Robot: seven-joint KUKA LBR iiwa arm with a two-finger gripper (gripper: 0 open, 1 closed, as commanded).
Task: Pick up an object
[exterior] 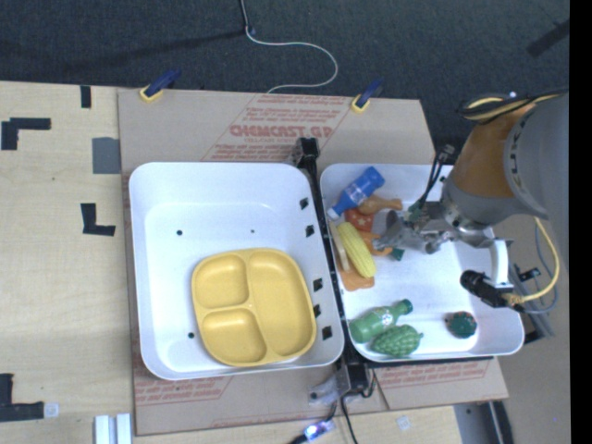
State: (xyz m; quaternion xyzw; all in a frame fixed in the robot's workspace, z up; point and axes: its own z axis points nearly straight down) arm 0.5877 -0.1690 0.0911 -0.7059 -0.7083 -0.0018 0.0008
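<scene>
Yellow corn (356, 250) lies packed against an orange piece (370, 213) in the right bin (481, 342), just beside the jaws (396, 240), whose opening I cannot tell, so a grab risks slipping off.

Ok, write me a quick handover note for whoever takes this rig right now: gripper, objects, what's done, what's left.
Gripper: low in the right bin, beside the yellow corn and orange piece; grip state unclear.
Also there: blue bottle, green bottle, green bumpy fruit, dark green ball.
Left bin: yellow divided plate.
Done: nothing visibly lifted.
Left: grasp and lift one object.
</scene>
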